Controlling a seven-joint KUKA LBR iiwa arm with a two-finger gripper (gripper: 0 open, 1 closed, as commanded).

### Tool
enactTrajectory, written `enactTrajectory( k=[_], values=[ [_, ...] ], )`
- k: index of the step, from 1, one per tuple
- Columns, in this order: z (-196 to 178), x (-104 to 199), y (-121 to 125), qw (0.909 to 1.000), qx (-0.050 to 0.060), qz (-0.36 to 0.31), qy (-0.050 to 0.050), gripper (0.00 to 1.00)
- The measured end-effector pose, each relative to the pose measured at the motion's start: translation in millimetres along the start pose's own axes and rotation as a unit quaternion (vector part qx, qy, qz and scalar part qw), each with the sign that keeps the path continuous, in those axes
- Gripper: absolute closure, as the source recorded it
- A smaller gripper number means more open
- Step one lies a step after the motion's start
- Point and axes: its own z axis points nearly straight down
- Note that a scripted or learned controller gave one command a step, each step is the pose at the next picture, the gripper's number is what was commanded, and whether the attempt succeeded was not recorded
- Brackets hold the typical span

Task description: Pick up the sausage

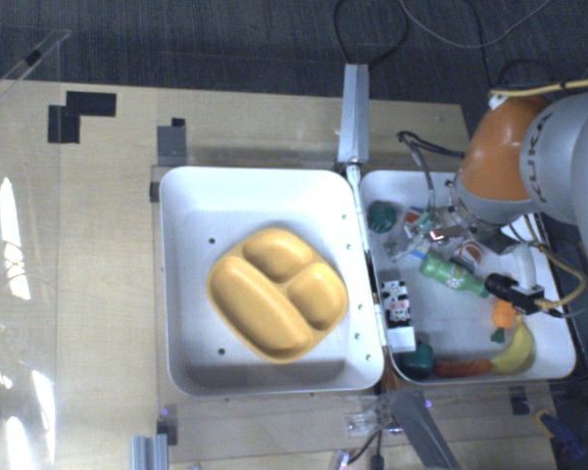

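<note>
The sausage (463,367) is a reddish-brown stick lying along the front wall of the right bin (559,360), between a dark green object (418,357) and a banana (514,351). My gripper (429,229) hangs over the back half of that bin, below the orange band (498,150) of the arm. It is well behind the sausage, above a green bottle (451,274), and the wrist hides part of it.
The right bin also holds a green ball (380,215), a small orange piece (503,316), a red-and-white item (468,254) and a spotted white box (396,302) by the left wall. A large yellow bread-like lump (276,290) lies in the left bin (191,262).
</note>
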Motion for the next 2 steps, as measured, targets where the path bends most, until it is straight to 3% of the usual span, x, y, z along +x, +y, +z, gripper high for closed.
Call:
enactTrajectory(
  k=[1,2],
  values=[
    [-99,37,33,0.9998,0.001,-0.021,0.001,0.00],
    [-6,2,27,1.0000,-0.005,0.002,-0.002,0.00]
  ],
)
